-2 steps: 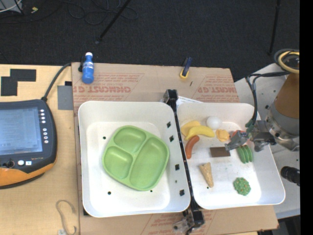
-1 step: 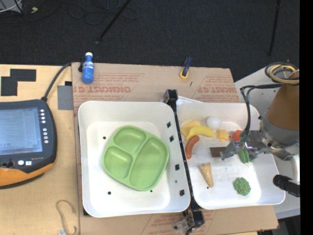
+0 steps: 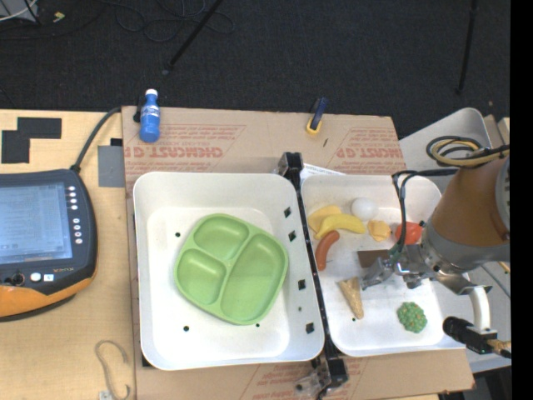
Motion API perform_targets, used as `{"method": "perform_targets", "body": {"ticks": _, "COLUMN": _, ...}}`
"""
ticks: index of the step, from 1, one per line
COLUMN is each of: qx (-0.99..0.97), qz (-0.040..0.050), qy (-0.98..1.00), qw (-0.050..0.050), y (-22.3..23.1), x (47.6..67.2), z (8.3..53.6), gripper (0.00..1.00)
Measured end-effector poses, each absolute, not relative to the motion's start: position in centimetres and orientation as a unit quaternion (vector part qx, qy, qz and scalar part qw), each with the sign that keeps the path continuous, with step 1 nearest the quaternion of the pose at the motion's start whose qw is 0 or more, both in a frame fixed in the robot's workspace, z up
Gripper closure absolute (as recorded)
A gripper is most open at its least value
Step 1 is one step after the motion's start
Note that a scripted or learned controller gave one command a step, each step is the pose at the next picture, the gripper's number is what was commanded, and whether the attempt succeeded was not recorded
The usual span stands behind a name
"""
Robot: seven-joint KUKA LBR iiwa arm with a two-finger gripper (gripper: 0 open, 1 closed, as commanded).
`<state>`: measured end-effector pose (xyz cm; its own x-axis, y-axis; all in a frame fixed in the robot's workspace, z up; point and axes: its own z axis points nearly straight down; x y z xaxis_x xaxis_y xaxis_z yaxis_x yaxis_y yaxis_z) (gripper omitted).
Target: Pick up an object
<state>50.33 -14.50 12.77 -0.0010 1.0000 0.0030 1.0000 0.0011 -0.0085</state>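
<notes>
Nearest the bottom edge of the frame, in the right bin (image 3: 433, 348), I see a green broccoli piece (image 3: 410, 317) lying low and to the right. Just left of it is an ice-cream cone (image 3: 352, 297), its long axis running up and down the frame with a slight tilt: the wider end sits at the upper left and the tip points to the lower right.

Above those, the gripper (image 3: 389, 273) hangs over the middle of the right bin, at the end of the arm (image 3: 470, 215) that comes in from the right edge. From this angle I cannot tell how the jaws stand, and I see nothing clearly between them.

Up and left of the gripper lies a red sausage (image 3: 326, 248), long axis on a diagonal from lower left to upper right. Beside its upper end is a yellow banana (image 3: 335, 221), lying roughly across the frame, with a white egg (image 3: 363, 207) just right of it and a small yellow piece (image 3: 380, 230) below the egg.

The left bin (image 3: 158, 307) holds a green divided plate (image 3: 231, 267), lying flat at centre.

Farther up, on the cardboard-covered counter (image 3: 250, 140), a blue bottle (image 3: 149, 117) lies at upper left and a yellow-and-blue clamp (image 3: 316, 117) near the top centre. A control pendant (image 3: 42, 232) sits at the left edge.
</notes>
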Motion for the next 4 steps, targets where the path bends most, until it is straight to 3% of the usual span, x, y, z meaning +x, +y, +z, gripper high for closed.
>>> {"method": "perform_targets", "body": {"ticks": 1, "qx": -0.707, "qz": 0.001, "qy": -0.707, "qw": 0.002, "y": -14.3, "x": 50.3, "z": 8.5, "gripper": 0.0}}
{"method": "perform_targets", "body": {"ticks": 2, "qx": -0.709, "qz": 0.0004, "qy": -0.705, "qw": 0.002, "y": -14.5, "x": 50.3, "z": 9.8, "gripper": 1.0}}
{"method": "perform_targets", "body": {"ticks": 4, "qx": -0.707, "qz": -0.0007, "qy": -0.707, "qw": -0.001, "y": -14.6, "x": 50.9, "z": 22.2, "gripper": 1.0}}
